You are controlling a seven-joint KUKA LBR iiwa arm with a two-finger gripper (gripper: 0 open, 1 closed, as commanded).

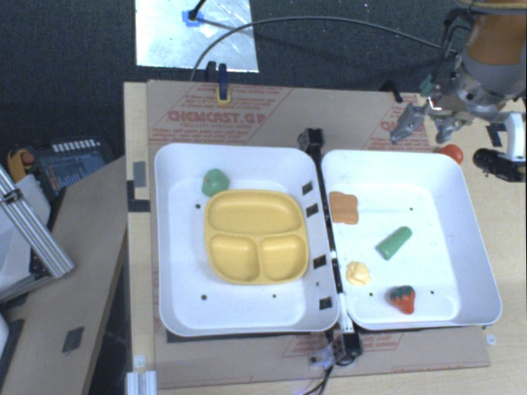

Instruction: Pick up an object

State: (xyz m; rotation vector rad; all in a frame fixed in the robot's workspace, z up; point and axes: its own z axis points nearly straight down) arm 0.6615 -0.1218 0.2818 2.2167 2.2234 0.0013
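Observation:
The right bin (461, 220) holds an orange flat piece (344, 207), a green cylinder (394, 242), a small pale yellow lump (357, 273) and a red strawberry-like item with a green top (402, 299). A small red round object (450, 151) lies at that bin's far right corner. My gripper (424, 128) hangs above the bin's back rim, just left of the red object. Its fingers are spread, with nothing between them.
The left bin (177, 245) holds a yellow divided tray (255, 235) and a green round item (216, 181) at its back left. A black clip-lined divider (323, 220) separates the bins. Cables and a foil sheet (193, 23) lie behind the bench.

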